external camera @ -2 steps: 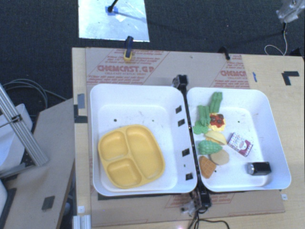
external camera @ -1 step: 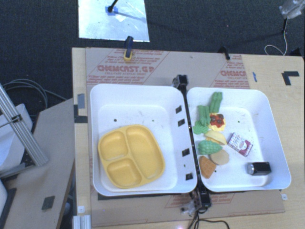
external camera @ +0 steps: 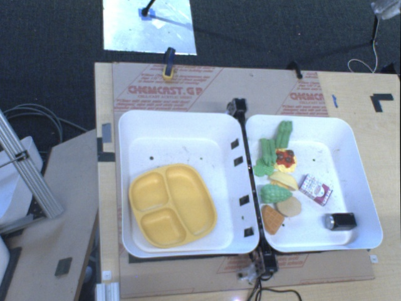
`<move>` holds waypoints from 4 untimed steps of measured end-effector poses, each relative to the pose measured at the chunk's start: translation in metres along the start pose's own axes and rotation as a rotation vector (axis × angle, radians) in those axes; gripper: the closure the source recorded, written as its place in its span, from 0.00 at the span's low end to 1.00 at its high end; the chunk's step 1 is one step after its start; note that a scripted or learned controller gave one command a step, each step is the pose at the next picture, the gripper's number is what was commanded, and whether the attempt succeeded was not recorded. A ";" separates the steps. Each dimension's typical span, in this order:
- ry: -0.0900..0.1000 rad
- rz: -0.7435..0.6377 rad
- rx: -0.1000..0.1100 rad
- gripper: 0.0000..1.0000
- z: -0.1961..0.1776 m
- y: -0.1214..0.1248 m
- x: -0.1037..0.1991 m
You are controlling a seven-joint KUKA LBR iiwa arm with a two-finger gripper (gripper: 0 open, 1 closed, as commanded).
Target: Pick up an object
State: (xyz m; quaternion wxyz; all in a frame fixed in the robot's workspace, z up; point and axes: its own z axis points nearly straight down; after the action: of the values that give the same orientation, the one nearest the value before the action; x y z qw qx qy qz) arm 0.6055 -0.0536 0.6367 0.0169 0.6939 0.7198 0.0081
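Orange cracker (external camera: 272, 219) lies beside green toy food (external camera: 276, 193), right bin (external camera: 360, 168).

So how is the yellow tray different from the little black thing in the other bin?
The yellow tray is much bigger than the black thing. The tray is bright yellow with three compartments, while the black thing is a dark, solid little block. The tray lies alone in the left bin, while the black thing sits in the right bin, near its corner, apart from a pile of toy food. Both lie flat on a bin floor.
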 end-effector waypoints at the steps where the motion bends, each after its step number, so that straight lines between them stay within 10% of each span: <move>1: -0.002 -0.002 -0.004 1.00 -0.012 0.000 0.000; 4: -0.006 -0.008 -0.015 1.00 -0.046 0.001 -0.001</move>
State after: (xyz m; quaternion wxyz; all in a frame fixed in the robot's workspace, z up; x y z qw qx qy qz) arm 0.6050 -0.0543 0.6832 0.0245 0.6909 0.7225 0.0114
